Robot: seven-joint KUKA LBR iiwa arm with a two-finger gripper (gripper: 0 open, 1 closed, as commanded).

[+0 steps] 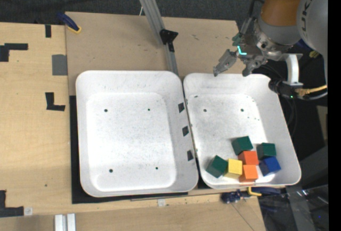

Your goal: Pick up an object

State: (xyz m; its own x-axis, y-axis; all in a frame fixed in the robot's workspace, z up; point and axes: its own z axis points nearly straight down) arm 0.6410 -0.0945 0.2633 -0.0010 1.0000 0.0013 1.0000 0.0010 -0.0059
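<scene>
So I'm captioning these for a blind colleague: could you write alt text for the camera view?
A grey and orange robot arm's gripper hangs open over the far rim of the right bin, holding nothing. Small blocks, green, yellow, orange and blue, cluster in that bin's near corner, beside the left bin.

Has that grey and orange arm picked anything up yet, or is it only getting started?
It looks like an early stage. Nothing looks done: the small coloured blocks all lie clustered in the near corner of the right white bin. In hand: nothing; the two-finger gripper hangs open above that bin's far edge, apart from the blocks. Left: move over the cluster, come down, close on one block and lift it.
</scene>
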